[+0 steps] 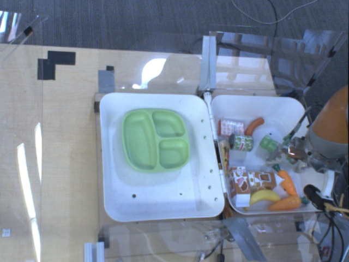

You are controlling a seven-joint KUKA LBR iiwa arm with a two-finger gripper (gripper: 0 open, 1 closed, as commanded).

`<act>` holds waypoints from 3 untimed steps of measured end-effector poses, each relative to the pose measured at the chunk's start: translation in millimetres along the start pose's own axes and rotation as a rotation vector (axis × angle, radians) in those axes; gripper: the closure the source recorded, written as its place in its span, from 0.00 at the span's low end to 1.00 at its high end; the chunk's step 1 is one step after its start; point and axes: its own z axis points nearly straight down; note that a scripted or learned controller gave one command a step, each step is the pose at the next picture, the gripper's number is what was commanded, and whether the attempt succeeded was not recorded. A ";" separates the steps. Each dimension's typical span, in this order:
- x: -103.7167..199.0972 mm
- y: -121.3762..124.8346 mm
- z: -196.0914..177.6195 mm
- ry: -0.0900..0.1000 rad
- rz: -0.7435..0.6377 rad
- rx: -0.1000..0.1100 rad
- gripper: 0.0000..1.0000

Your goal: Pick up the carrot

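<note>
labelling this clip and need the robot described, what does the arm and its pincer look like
At the view's right edge the arm shows as a rounded orange band above a grey wrist section. Below it the pincer is a small cluster of dark and metallic parts with a tiny reddish spot, over the right bin. Thin dark cables run near it. Its finger shape is too small and blurred to describe.
</note>
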 end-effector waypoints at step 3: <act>4.1 4.8 -72.7 -0.004 -0.027 0.005 0.00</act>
